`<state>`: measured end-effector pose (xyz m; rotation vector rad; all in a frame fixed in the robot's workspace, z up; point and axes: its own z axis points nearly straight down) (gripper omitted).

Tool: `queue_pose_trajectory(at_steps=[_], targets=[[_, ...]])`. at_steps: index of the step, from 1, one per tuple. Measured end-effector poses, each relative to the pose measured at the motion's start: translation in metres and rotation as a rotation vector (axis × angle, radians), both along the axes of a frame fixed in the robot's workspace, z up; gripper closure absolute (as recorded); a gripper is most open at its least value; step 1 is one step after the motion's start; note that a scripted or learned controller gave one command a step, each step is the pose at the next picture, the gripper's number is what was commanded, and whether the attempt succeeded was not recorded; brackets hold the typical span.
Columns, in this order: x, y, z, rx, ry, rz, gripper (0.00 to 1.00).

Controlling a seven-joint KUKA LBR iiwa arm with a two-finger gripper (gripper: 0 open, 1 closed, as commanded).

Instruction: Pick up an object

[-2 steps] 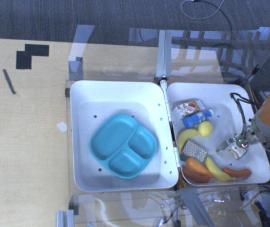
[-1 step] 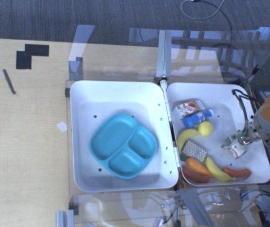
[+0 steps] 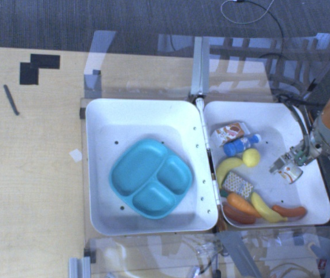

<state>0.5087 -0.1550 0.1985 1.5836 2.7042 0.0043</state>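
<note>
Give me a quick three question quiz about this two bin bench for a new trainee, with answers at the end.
1. True or false: the blue divided plate lies in the left bin.
2. Which bin is the tool over? A) left B) right
3. Fill in: the small ball beside the blue bottle is ____.

Key: 1 true. 2 B, the right bin. 3 yellow; the yellow ball sits just below the bottle.
</note>
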Motion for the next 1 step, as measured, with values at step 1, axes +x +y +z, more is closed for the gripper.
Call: queue_pose_trajectory(at_steps=[1], targets=[[-0.0202, 0.0081, -0.016, 0.001, 0.002, -0.015, 1.0]])
